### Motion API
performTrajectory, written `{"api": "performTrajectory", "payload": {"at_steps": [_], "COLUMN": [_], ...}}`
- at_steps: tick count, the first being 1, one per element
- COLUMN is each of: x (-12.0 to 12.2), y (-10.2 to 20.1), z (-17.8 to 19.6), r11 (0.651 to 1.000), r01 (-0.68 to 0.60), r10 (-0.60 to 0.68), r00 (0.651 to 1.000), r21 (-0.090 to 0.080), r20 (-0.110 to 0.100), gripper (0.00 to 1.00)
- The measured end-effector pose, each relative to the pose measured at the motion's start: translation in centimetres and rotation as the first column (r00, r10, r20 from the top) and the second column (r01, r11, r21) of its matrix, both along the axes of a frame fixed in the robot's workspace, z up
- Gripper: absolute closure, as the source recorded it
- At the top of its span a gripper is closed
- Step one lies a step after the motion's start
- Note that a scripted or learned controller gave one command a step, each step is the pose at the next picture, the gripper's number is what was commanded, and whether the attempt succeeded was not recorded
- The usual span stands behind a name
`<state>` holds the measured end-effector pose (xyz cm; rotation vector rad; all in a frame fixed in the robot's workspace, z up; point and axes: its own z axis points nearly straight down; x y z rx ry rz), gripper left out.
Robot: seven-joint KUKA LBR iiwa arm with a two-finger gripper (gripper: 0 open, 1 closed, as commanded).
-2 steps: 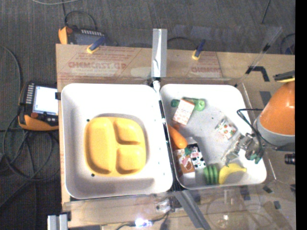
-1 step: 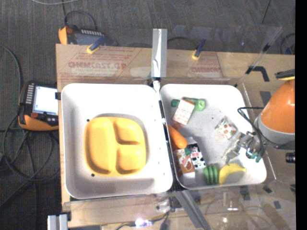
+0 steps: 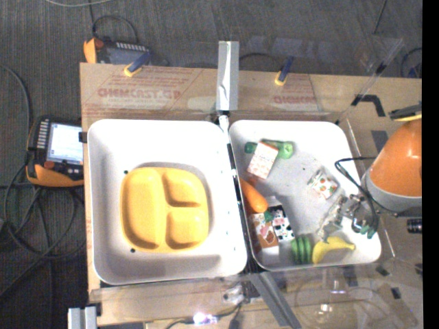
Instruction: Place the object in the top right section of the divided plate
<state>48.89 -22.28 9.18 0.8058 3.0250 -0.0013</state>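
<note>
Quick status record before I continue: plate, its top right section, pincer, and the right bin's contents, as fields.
plate: yellow divided plate in the left bin
top right section: nothing in it
pincer: over the right bin, near its right wall; grip unclear
near pincer: banana close below it
other items: carrot, green object, small packets
task state: no object on the plate yet

We see the yellow divided plate (image 3: 165,207) as smooth plastic with a soft sheen, and both white bins (image 3: 103,184) as smooth, matt plastic. The desk (image 3: 158,94) looks like raw brown cardboard or fibreboard with printed lettering. The toy banana (image 3: 332,249) and carrot (image 3: 255,198) look glossy plastic.
</note>
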Motion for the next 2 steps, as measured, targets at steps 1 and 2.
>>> {"api": "performTrajectory", "payload": {"at_steps": [1,2], "x": [0.1,-0.4], "y": [0.2,0.1], "z": [0.9,4.2], "r11": [1.0,0.999], "r01": [-0.001,-0.035], "r10": [0.001,0.035], "r00": [1.0,0.999], "r21": [0.001,0.005], "r20": [0.002,-0.009], "gripper": [1.0,1.0]}}
